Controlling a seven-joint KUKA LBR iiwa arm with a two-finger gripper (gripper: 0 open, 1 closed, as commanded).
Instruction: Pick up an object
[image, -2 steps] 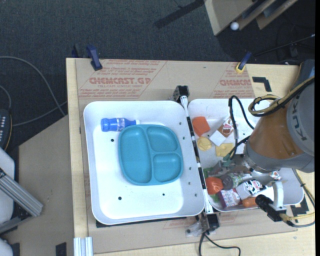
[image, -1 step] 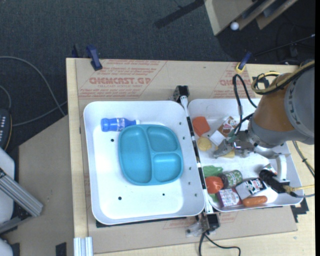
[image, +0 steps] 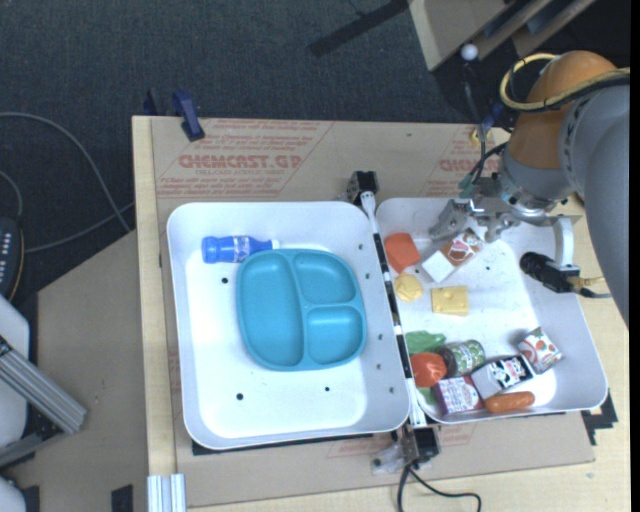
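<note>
A red sausage (image: 508, 402) lies at the near rim of the right bin (image: 585, 330). At that bin's far end the gripper (image: 469, 234) hangs with fingers spread, just above a red-and-white packet (image: 463, 250) beside a white block (image: 438, 266).

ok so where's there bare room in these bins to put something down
Left bin: bare floor in front of the blue plate and along its left side. Right bin: an open patch between the yellow cheese block and the small carton. Crowded along its front edge, and at the back under the pincer.
</note>
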